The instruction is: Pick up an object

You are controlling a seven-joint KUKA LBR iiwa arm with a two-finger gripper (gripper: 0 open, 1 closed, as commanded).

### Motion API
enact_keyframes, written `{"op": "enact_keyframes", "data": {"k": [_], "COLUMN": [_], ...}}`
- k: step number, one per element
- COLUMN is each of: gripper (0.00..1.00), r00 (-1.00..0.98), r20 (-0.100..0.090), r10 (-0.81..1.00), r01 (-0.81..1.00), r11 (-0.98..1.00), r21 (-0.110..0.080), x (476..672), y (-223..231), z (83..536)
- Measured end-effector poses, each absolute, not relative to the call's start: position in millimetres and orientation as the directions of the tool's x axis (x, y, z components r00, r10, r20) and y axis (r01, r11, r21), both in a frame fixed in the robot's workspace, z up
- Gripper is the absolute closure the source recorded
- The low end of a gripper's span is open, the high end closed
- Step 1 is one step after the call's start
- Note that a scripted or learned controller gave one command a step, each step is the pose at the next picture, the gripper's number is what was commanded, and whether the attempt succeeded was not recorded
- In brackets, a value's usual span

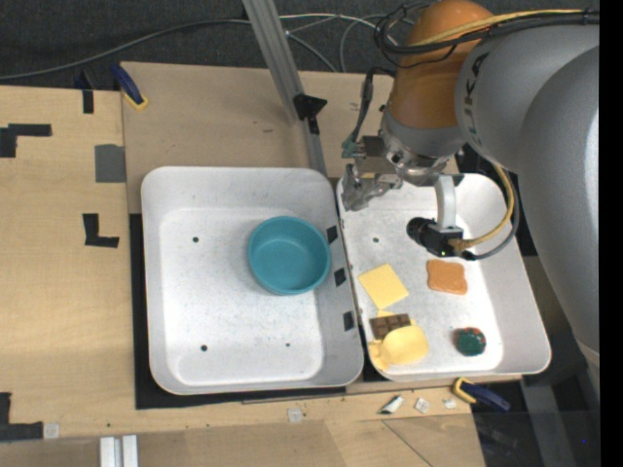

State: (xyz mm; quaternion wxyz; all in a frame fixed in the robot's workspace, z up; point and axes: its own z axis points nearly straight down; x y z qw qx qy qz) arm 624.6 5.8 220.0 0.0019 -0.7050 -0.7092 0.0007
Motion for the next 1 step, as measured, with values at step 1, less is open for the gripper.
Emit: {"op": "enact_keyframes", "data": {"k": [1], "gripper": [1.0], "r00": [-0.007], "r20": [0.001], "r10": [1.0], "r01": [1.0], "r11": [0.007], "r21": [-0.003], "x": [616.9], "y": [52.5], "z": [222.3]}}
